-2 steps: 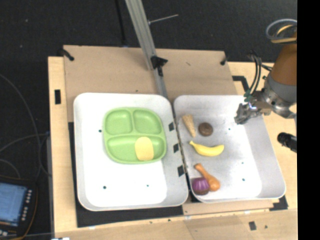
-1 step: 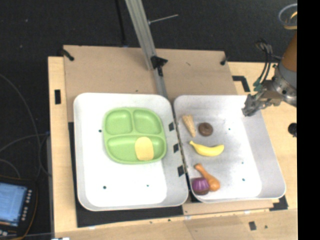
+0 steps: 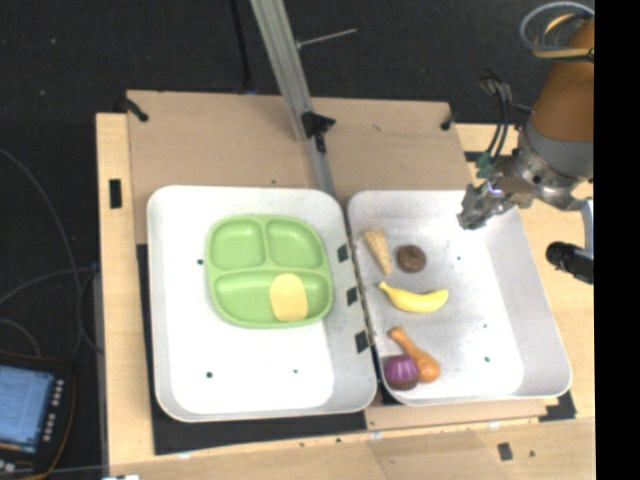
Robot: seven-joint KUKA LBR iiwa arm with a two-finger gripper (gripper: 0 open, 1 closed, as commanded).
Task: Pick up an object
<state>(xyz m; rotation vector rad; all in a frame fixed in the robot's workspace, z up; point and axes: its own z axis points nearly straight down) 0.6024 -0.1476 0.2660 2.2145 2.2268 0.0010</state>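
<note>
1. We see the gripper [image 3: 480, 211] over the right bin's [image 3: 520, 298] top-right corner; can't tell its state.
2. Bare floor beneath it.
3. Items sit well left: cone [image 3: 378, 250], brown ball [image 3: 411, 258], banana [image 3: 414, 298].
4. Carrot [image 3: 415, 356] and onion [image 3: 401, 372] hug the bottom-left edge.

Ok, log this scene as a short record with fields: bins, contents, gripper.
left bin: green divided plate with a yellow block in its lower compartment
right bin: beige cone-shaped piece, brown round piece, banana, purple onion touching an orange carrot
gripper: over the right bin's upper right part, apart from every object
task state: nothing picked up yet
</note>
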